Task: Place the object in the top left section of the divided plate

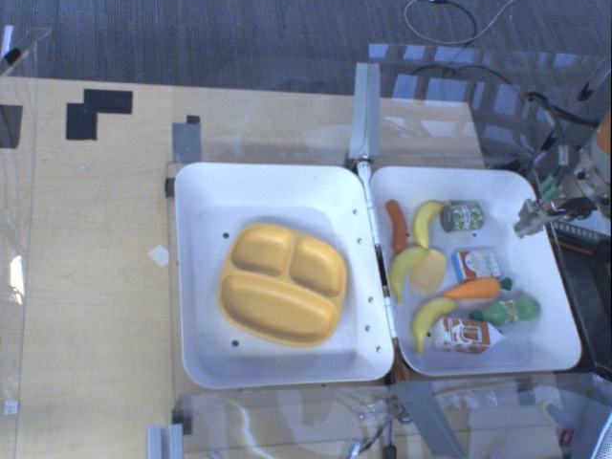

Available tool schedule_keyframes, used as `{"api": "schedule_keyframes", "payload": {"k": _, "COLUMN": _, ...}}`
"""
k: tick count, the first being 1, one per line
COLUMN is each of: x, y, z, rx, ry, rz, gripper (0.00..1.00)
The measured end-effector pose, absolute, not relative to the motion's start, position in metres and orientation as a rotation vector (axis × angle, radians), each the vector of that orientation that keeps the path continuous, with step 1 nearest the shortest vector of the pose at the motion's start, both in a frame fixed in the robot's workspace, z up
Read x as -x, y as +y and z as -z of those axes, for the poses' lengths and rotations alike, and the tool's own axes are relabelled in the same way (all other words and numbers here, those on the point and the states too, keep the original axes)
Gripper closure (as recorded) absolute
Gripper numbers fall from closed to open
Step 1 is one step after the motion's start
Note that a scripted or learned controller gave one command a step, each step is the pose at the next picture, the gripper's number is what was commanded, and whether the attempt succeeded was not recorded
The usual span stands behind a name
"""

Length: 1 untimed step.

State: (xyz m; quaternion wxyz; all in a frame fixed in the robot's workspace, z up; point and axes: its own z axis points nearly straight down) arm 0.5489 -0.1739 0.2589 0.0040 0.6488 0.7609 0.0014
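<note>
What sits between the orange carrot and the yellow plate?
In the camera view, going left from the carrot, you pass a pale yellow slice, a banana, then the rims where the two bins meet before bare bin floor and the divided plate.

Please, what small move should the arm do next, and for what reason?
Probably move the gripper left and down over the right bin, toward one food item such as the carrot. It sits at that bin's right edge holding nothing, and the yellow divided plate in the left bin has no item in it.
</note>
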Motion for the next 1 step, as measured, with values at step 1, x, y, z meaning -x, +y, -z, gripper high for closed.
{"api": "schedule_keyframes", "payload": {"k": 1, "x": -0.5235, "y": -0.2064, "z": -0.3723, "rx": -1.453, "ry": 2.769, "rz": -0.003, "gripper": 1.00}}
